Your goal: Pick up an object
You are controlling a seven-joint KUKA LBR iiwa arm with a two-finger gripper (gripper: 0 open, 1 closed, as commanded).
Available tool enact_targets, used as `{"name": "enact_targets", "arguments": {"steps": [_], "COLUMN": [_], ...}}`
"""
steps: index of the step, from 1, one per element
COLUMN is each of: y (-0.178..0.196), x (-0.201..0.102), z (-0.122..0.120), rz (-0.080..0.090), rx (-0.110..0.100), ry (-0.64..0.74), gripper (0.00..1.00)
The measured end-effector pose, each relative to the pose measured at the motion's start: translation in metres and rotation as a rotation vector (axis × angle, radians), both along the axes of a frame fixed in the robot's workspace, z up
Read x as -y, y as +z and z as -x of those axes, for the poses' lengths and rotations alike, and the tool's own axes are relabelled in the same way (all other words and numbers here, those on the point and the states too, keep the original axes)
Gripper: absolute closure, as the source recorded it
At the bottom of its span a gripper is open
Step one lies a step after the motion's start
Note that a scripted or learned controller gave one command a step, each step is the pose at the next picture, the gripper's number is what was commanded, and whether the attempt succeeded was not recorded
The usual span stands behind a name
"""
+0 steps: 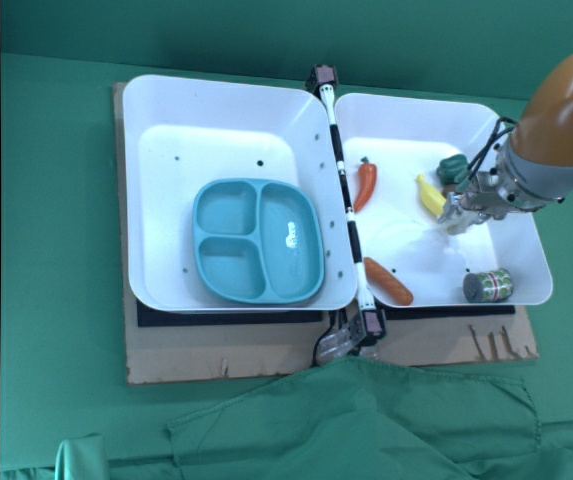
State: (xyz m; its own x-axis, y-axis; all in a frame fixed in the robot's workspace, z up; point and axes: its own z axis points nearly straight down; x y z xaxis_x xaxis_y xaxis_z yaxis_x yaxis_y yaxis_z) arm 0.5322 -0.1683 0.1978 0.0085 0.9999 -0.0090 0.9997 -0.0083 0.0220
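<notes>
On the green desk [56,218] two white bins are sitting side by side. The left bin [166,108] is holding a teal divided plate [257,240], lying toward six o'clock of that bin's floor. Moving rightward, the right bin [406,113] is carrying a red chili pepper [365,184] near its nine o'clock wall, and an orange carrot [388,281] toward seven o'clock, its long axis running from ten to four o'clock. Further right, a yellow banana-like piece [430,196] is lying near the bin's centre, its long axis running roughly eleven to five o'clock, with a dark green object [452,168] just beside it at one o'clock. A small can [488,286] is lying on its side at the bin's five o'clock corner.

The hand [458,214] is hanging low over the bin floor, just beside the yellow piece, which is lying at about ten o'clock from it, apparently the nearest candidate. Whether the hand is spread or pressed together I cannot tell, nor whether it is touching the piece. Nothing is visibly pinched, so the pick is judged not yet made.
</notes>
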Motion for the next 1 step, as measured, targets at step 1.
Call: {"name": "enact_targets", "arguments": {"steps": [1], "y": [0.1124], "x": [0.0195], "z": [-0.0250], "rz": [-0.005], "rx": [-0.017], "ry": [0.004], "gripper": [1.00]}}
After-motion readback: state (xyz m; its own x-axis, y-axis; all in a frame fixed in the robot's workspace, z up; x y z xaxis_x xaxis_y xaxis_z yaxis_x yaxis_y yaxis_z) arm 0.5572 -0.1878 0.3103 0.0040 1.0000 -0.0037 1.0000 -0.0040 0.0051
